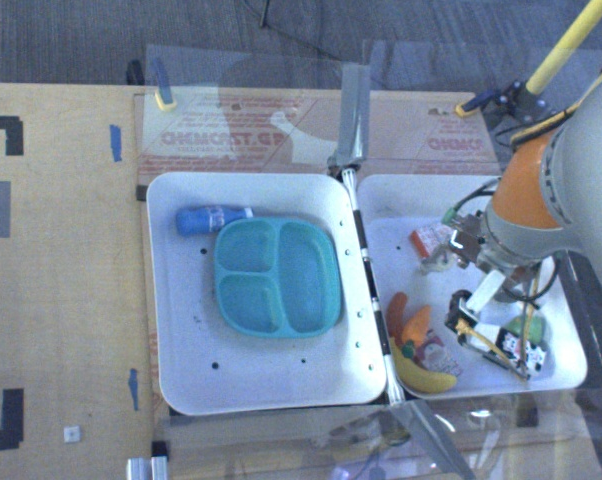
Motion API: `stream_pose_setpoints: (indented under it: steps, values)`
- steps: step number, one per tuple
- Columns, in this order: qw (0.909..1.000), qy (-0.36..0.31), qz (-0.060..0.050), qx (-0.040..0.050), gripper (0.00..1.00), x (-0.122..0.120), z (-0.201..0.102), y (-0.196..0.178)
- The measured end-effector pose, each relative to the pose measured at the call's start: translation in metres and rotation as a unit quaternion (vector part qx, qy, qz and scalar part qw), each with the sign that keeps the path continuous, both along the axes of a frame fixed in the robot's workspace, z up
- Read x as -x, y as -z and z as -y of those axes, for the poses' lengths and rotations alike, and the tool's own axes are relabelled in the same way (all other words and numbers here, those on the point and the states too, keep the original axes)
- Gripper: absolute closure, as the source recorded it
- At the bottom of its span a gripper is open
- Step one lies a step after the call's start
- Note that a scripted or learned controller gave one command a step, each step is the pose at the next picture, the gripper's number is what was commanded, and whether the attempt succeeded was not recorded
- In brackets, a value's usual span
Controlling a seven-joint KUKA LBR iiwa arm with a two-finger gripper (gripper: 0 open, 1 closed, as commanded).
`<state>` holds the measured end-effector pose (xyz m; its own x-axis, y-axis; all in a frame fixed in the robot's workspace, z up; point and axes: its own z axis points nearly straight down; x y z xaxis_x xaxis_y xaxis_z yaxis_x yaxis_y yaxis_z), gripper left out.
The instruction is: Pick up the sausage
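Note:
The sausage (395, 311) is a short reddish-brown piece lying lengthwise near the left wall of the right bin (381, 203). My gripper (453, 247) hangs over the upper middle of that bin, up and to the right of the sausage and apart from it. It sits right beside a small red and white packet (427, 239). Nothing shows between the gripper and the sausage but bare bin floor.
An orange piece (418, 326) touches the sausage's right side, with a yellow banana (427, 377) below it at the bin's front edge. A green item (526, 326) lies at the right. The left bin (181, 368) holds a teal divided plate (278, 276) and a blue bottle (206, 218).

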<state>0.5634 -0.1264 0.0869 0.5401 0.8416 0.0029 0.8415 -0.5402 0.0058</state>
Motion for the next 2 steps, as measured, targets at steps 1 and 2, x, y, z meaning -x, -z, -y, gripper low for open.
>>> stream_pose_setpoints:
  steps: [1, 2]
  values:
    - [0.9991, 0.043, 0.002, 0.0001, 0.0, 0.0631, -0.0095, -0.0003]
    - [0.999, 0.046, 0.001, 0.0009, 1.0, 0.063, -0.0058, -0.0069]
